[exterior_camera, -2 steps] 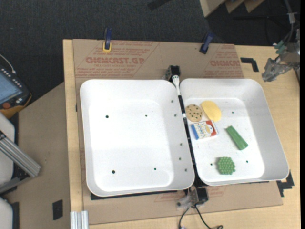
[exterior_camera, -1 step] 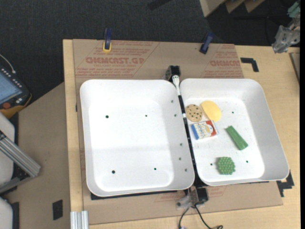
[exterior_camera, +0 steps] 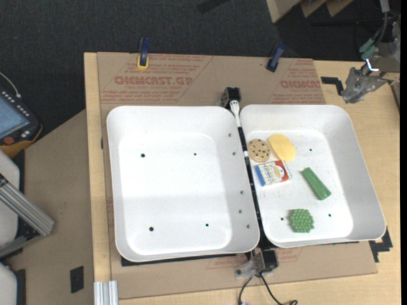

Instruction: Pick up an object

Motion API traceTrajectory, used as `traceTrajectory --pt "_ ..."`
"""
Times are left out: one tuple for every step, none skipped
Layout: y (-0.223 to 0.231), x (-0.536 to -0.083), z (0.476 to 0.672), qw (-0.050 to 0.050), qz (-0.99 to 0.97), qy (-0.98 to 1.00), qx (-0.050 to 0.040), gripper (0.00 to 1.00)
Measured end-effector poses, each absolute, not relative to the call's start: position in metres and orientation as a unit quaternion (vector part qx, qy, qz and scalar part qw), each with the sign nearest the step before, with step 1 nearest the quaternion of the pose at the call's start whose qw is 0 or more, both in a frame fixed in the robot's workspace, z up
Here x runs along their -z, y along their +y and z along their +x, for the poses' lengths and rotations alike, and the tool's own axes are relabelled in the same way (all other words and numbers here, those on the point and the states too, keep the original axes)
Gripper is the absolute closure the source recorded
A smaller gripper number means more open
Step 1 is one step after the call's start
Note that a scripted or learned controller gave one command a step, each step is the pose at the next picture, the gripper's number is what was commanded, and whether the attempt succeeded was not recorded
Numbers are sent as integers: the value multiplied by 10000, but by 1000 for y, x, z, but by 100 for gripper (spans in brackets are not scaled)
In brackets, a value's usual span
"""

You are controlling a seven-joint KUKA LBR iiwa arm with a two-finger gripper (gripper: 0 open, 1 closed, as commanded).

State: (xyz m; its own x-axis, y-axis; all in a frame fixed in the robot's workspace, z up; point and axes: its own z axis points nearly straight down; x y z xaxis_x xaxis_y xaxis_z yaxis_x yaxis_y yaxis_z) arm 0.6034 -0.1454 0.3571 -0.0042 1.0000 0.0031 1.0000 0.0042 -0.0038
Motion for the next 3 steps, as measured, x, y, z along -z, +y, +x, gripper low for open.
traceTrajectory --pt "-109 -412 670 -47 -7052 -7089 30 100" --pt "-184 -435 612 -11 -7097 -7045 -7 100" --pt "-209 -362 498 50 -7102 -7040 -29 100"
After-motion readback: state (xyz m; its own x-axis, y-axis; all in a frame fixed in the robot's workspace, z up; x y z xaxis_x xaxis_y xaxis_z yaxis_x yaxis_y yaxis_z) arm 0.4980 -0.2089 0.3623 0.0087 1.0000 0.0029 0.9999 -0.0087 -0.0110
